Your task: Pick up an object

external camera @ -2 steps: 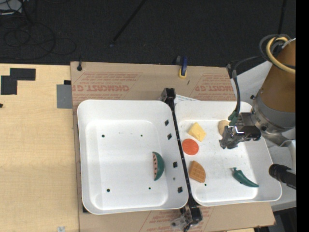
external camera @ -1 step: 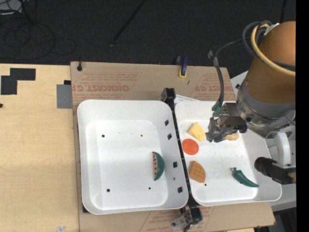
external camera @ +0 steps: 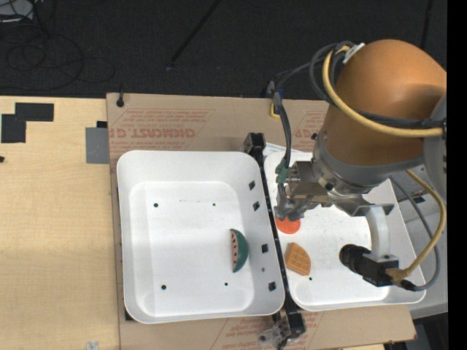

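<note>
Over the right-hand shallow white plastic bin (external camera: 379, 297) we see the grey arm with its large orange band (external camera: 387, 86) reaching in from the right; its tool (external camera: 289, 211) hangs low near the bin's left wall, directly above a small round orange-red object (external camera: 290, 226); that object peeks out just beneath the tool's tip and appears to touch it or sit right under it, but we cannot tell whether it is held; whether the tool is parted or closed, we cannot tell either, since the wrist body hides it from above. Just below and slightly right of the orange-red object lies a flat tan wedge-shaped piece with a waffle-like surface (external camera: 298, 258), resting on the floor of the same bin, close to the tool yet apart from it. We find a dark green and reddish slice shaped like a watermelon wedge (external camera: 237, 250) in the left-hand shallow white plastic bin (external camera: 139, 195), toward its right side, separated from the tool by the black divider (external camera: 268, 224) between the two bins. Both bins sit on a brown cardboard sheet (external camera: 182, 122) laid over the pale wooden bench (external camera: 51, 224); a black cylindrical fitting with a cable (external camera: 365, 262) hangs from the arm over the right bin's lower part.
</note>
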### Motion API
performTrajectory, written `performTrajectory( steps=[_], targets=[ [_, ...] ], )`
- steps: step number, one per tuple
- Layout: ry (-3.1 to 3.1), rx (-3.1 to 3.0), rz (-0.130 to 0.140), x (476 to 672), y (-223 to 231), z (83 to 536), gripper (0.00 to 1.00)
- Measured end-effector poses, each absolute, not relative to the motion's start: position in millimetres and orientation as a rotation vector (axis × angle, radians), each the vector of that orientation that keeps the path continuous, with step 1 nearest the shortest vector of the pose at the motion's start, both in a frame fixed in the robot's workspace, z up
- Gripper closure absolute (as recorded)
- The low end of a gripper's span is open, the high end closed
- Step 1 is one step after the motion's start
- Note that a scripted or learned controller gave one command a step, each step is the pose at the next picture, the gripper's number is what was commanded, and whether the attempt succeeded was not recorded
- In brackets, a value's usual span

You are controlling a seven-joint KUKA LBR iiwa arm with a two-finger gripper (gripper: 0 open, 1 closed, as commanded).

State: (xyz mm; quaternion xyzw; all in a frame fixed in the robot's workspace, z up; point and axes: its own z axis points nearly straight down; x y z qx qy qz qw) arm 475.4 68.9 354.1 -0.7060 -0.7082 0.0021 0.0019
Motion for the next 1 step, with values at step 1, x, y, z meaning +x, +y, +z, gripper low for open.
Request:
performTrajectory(
  steps=[1],
  targets=[
    [-2.229,-2.223,-0.01,541.3,82.6,450.2,1.0]
  ],
)
